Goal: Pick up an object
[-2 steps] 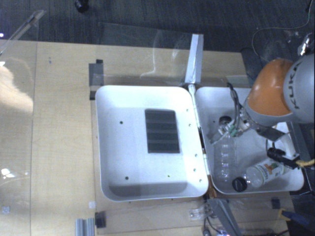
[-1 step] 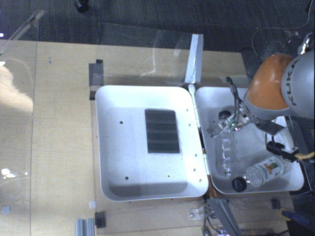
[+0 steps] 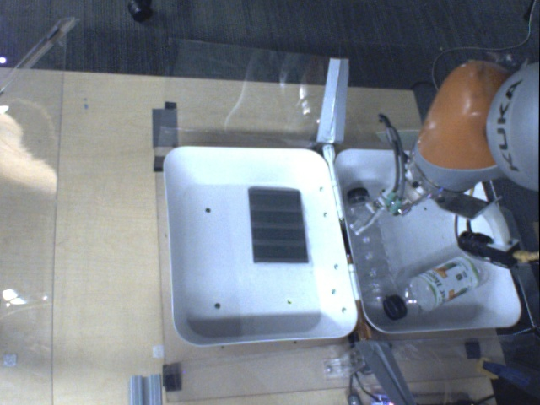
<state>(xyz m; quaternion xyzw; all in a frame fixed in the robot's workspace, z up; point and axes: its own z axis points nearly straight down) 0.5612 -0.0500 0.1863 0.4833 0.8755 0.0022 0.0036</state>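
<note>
Camera view from above gives you two white bins side by side on the tabletop (image 3: 93,251). The left bin (image 3: 194,310) carries a dark ribbed block (image 3: 278,224) lying flat near its centre. In the right bin (image 3: 498,310) a clear plastic bottle (image 3: 432,287) with a black cap lies on its side at about five o'clock, cap pointing toward seven o'clock, close to the near wall. A second clear bottle (image 3: 364,226) lies along the left wall at about nine o'clock, dark cap at its far end. Your arm (image 3: 464,116) comes in from three o'clock, and its orange band hangs over the bin's far half. The hand (image 3: 395,201) sits low, just beside that second bottle's top end. You cannot tell from here whether it is spread or pressed together. Black cables (image 3: 481,243) trail at three o'clock above the first bottle.
</note>
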